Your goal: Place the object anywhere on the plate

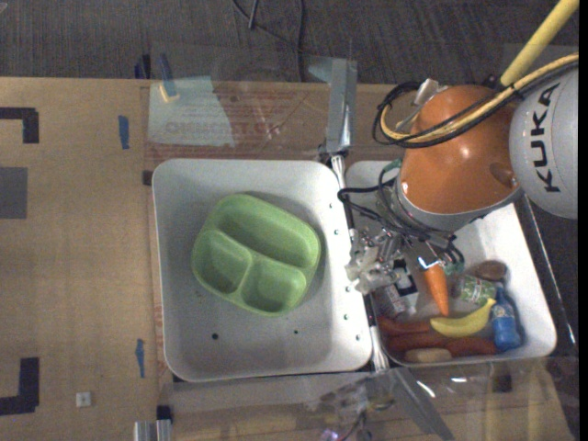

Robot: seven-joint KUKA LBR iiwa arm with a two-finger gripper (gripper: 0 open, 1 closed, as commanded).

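Observation:
A green plate (pixel 257 254) with three compartments lies in the left white bin (pixel 175 320), and nothing rests on it. My gripper (pixel 371 265) hangs low at the left edge of the right bin (pixel 540 292), just past the wall between the two bins. It is right of the plate and apart from it. An orange carrot (pixel 437 288) lies just right of the gripper. A yellow banana (pixel 464 322), a red sausage (pixel 430 340) and a blue bottle (pixel 503 326) lie at the bin's front. I see no object held in the gripper.
The arm's orange band (pixel 455 159) and grey body cover the back of the right bin. A brown item (pixel 492 270) and a small green-labelled bottle (pixel 474 290) lie by the carrot. A clear plastic sheet (pixel 239 113) is taped behind the left bin.

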